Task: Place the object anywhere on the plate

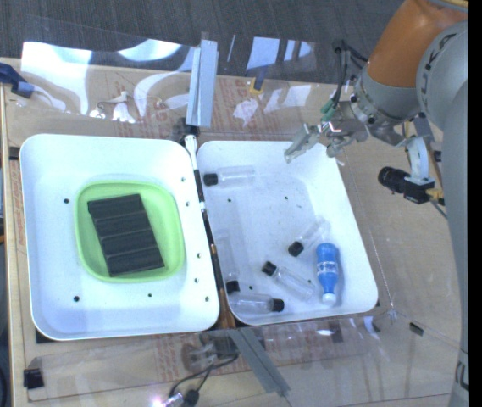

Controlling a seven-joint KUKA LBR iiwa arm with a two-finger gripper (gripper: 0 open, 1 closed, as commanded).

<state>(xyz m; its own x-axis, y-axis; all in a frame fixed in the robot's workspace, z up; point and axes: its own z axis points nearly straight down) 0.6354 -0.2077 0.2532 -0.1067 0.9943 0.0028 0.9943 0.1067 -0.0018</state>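
A dark ribbed rectangular block (124,234) lies flat on the light green plate (171,206) in the left bin (46,168). My gripper (317,142) hangs over the far right corner of the right bin (355,236), well away from the plate. Its fingers are spread open with nothing between them. The grey arm with its orange band reaches in from the upper right.
In the right bin lie a small blue bottle (328,270) with a white cap and several clear tubes with black caps, one (228,176) near the far left wall and one (262,304) at the near wall. A raised divider (205,227) separates the bins.
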